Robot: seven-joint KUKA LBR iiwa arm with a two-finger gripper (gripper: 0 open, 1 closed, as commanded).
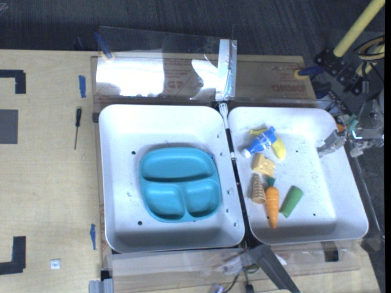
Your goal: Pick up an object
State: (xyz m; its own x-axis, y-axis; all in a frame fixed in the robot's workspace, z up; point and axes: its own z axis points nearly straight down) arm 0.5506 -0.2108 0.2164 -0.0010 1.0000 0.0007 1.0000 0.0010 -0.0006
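The right bin (317, 224) holds several small toys in its left half. A blue bottle (261, 141) lies by a yellow piece (278, 150), with a tan cheese-like block (263, 163) below them. Further down are a waffle cone (258, 188), an orange carrot (272, 205) and a green cylinder (291, 201). My gripper (330, 143) sits at the bin's right rim, well to the right of the toys. It is small and partly lost against the clutter behind it. Nothing shows in its grasp.
The left bin (116, 133) carries a blue divided plate (179, 183). A clear plastic sheet (165, 69) stands behind the bins. Cables and a yellow pole (360, 20) crowd the upper right. A wooden bench (43, 182) stretches to the left.
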